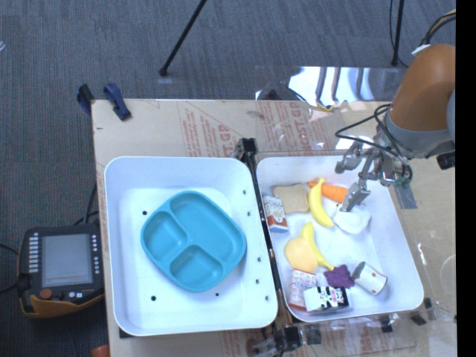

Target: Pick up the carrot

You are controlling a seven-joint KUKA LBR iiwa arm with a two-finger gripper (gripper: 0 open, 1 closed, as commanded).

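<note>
Cartons sit nearest me in the right bin point(405, 236): a black-and-white one point(328, 297) and a red-and-white one point(300, 283), with a purple piece point(339, 276) and a small can point(370, 277) just beside them. Further in lie a yellow pear point(300, 253), a banana point(320, 204), a slice of bread point(291, 198) and a white bowl-like piece point(352, 221). The carrot point(334, 192) lies behind the banana, touching it, orange and partly hidden. Above it hangs the gripper point(360, 188), fingers spread apart with nothing between them, just right of the carrot. In the left bin point(119, 199) rests a blue divided plate point(193, 240). Beyond the bins, cardboard point(193, 125) covers the bench.
</note>
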